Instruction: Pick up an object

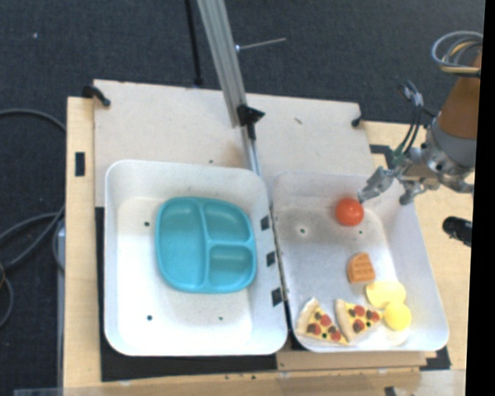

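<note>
Nearest me, two toy pizza slices [339, 321] and yellow plastic pieces [388, 304] lie at the right white bin's [411, 243] front edge; an orange waffle-like biscuit [360, 268] just behind; a round red tomato [349, 212] farther back, untouched. Left white bin [130, 228] holds a turquoise compartment plate [205, 245]. Two-finger gripper [390, 186] spread apart, gripping nothing, just right of the tomato, over the far rim.
</note>
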You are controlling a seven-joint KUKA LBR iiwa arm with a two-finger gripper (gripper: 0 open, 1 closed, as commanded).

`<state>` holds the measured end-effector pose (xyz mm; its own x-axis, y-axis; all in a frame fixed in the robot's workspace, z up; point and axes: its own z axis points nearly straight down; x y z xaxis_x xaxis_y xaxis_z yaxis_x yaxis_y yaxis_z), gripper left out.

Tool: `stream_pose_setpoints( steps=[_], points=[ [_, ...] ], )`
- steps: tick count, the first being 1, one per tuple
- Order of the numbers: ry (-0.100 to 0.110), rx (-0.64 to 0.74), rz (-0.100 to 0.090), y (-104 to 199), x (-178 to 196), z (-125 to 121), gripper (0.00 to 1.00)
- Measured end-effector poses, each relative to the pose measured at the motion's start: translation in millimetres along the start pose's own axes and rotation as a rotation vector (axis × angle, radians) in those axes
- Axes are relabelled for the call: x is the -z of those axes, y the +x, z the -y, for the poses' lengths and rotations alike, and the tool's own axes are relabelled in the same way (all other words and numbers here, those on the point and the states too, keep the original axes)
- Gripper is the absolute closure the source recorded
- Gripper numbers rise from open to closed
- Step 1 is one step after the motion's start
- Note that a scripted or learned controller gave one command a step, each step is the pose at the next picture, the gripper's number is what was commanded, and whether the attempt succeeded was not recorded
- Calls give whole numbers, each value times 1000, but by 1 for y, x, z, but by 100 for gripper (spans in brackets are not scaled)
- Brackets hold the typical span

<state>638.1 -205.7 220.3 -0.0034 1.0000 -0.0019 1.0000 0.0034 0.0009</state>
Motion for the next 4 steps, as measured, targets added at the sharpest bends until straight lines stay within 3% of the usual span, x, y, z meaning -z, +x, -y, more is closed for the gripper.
stream_pose_setpoints(
  steps=[1,3,4],
  points=[
    [1,1,1,0,0,0,0],
    [5,-4,0,-10,-113,3,0],
    [-2,-3,3,-11,-97,1,100]
  ],
)
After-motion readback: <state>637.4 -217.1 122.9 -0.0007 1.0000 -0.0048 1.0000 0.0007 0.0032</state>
